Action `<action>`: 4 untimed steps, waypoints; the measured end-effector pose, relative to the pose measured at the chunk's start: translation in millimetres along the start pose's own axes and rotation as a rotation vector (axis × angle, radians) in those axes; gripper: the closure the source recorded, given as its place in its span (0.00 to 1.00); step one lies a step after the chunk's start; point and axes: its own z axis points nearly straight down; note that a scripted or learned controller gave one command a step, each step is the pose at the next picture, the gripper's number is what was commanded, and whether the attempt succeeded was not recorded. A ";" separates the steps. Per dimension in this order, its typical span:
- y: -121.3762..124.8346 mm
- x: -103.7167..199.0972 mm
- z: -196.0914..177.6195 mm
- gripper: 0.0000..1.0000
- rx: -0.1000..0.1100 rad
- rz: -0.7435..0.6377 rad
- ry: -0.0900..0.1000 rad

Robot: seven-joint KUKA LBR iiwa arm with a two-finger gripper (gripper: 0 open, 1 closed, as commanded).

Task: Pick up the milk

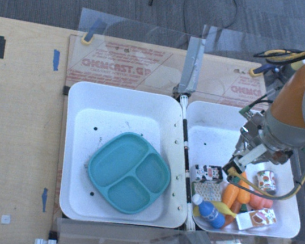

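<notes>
Milk (208, 173) in rt bin, just left of claw (232, 172).

- Two white bins (73, 152) are sitting side by side mid-frame.
- One teal divided plate (128, 171) is lying in the left bin.
- One cow-patterned milk carton (206, 172) is lying in the right bin.
- One blue bottle (209, 212) is lying at lower right.
</notes>
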 end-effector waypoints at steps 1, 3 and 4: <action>0.1 0.7 -9.0 1.00 0.002 -0.004 -0.002; 43.3 -15.1 -35.5 0.00 0.000 0.178 0.000; 53.1 34.1 -49.6 0.00 -0.001 0.079 0.000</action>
